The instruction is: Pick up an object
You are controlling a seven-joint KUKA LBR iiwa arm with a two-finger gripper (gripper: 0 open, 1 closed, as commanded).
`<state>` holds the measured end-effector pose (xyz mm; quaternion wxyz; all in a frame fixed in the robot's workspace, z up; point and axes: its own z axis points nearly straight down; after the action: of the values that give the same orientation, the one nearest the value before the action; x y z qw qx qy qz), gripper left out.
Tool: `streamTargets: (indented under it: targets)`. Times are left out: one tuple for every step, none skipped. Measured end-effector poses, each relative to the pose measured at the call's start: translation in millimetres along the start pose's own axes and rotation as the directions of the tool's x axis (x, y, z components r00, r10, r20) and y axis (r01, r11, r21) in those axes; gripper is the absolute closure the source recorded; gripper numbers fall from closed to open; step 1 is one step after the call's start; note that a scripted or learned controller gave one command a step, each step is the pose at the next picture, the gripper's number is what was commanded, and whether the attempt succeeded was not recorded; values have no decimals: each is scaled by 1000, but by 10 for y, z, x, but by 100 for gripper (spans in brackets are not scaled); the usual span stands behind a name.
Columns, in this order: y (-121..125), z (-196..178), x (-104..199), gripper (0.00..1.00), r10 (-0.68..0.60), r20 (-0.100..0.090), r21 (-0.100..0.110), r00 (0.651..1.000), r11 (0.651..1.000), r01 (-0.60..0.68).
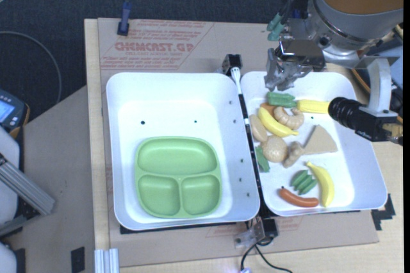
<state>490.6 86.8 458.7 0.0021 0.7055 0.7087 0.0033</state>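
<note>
While you scan from the near edge, the left bin [122, 137] holds a green divided tray [177, 177]. Toy food crowds the right bin [365, 169], likely loose for grasping. Farther, the gripper [282, 81] hovers over a green bean [280, 99]; you cannot tell the fingers' state.

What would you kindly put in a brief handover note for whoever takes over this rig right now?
Pincer: hovering over the far end of the right white bin, just above the small green toy vegetable; nothing seen between it.
Things: toy foods piled in the right bin, including a yellow plastic banana and a red toy sausage. The light green divided tray lies in the left white bin.
Done: nothing lifted.
Left: grasp and raise one object.
</note>
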Motion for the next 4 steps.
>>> streamTargets:
  targets:
    - [139, 383, 181, 100, 2, 3, 14, 1000, 1000, -2]
    - [143, 250, 173, 100, 3, 2, 7, 1000, 1000, -3]
    - [149, 148, 177, 100, 2, 3, 4, 1000, 1000, -2]
    - [155, 45, 181, 100, 1, 3, 2, 1000, 1000, -1]
